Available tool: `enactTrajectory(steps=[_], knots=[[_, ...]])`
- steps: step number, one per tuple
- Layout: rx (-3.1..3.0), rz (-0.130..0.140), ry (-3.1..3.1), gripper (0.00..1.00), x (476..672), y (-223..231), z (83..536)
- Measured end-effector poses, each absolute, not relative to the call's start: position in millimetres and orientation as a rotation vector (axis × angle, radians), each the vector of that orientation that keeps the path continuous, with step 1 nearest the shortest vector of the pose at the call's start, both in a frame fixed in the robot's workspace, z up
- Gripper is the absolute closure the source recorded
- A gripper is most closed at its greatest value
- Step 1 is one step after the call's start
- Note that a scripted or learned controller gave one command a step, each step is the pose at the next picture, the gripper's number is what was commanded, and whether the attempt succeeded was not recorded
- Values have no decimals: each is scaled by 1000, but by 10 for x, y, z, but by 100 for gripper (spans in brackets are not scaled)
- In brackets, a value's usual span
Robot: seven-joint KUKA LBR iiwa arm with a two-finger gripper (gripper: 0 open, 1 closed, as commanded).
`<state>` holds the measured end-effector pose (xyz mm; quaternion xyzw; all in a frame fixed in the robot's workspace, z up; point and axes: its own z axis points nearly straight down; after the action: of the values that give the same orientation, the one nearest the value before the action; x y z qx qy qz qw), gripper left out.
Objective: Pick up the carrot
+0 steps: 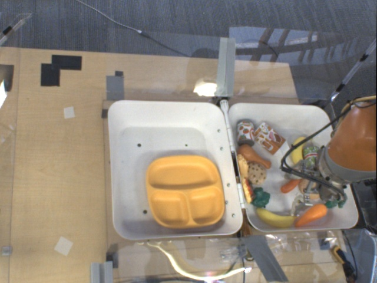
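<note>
The carrot (312,214) is orange with a green top and lies tilted in the front right corner of the right bin (277,118). My gripper (304,200) hangs low over that corner, directly above and touching or nearly touching the carrot's upper side. The grey wrist and orange band (355,140) rise to the right of it and hide the bin's right side. A smaller orange piece (290,186) lies just left of the gripper.
A banana (275,218) lies left of the carrot along the front wall. A green item (261,198), cookie (255,173), sausage (253,155), patterned box (270,138) and yellow-green fruit (306,152) crowd the right bin. The left bin (126,158) holds a yellow divided plate (185,190).
</note>
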<state>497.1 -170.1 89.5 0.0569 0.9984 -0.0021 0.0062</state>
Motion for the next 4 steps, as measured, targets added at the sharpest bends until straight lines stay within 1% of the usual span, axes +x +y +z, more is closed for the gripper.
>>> enactTrajectory(steps=[1, 2, 3, 4], knots=[[350, -5, 3103, 0, 4926, -1392, 901], [339, -5, 3097, 100, 4960, -1382, 1026], [-121, -9, 3125, 100, 4901, -1912, 2243], [-526, -6, 3082, 100, 5169, -1121, 3268]])
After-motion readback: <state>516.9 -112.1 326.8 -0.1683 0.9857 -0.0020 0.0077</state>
